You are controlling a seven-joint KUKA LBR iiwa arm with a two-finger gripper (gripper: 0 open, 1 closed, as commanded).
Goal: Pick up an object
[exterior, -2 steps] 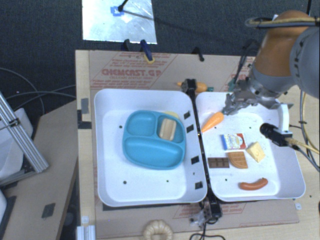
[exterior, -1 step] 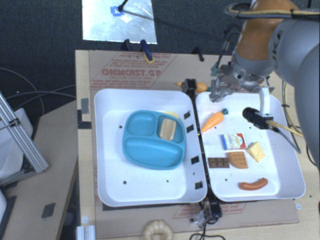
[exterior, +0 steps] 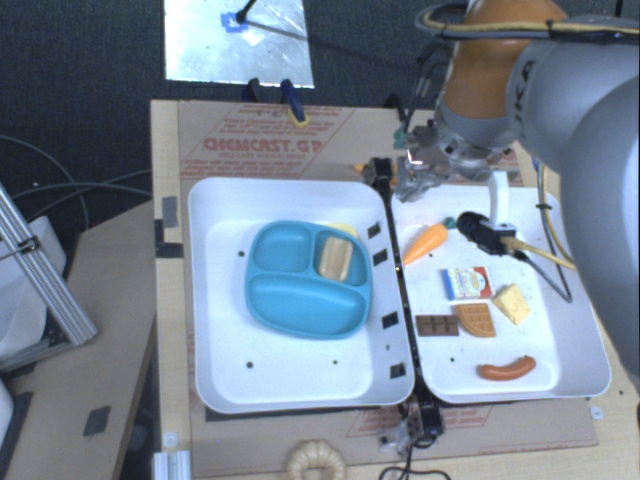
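Arm bent low over the right bin's far edge.
Gripper point(exterior: 428, 175) hangs above the carrot point(exterior: 427, 242); its opening cannot be told.

Carrot point(exterior: 427, 241), box point(exterior: 467, 283) and waffle point(exterior: 476, 319) crowd the right bin point(exterior: 570, 363); its near-right corner lies open.

Dark carpet floor point(exterior: 60, 58), shiny metal sheet point(exterior: 238, 26), tan bench point(exterior: 110, 298), aluminium frame point(exterior: 40, 278)

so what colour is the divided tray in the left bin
Light blue; the divided tray shows best in the camera view, inside the left bin.
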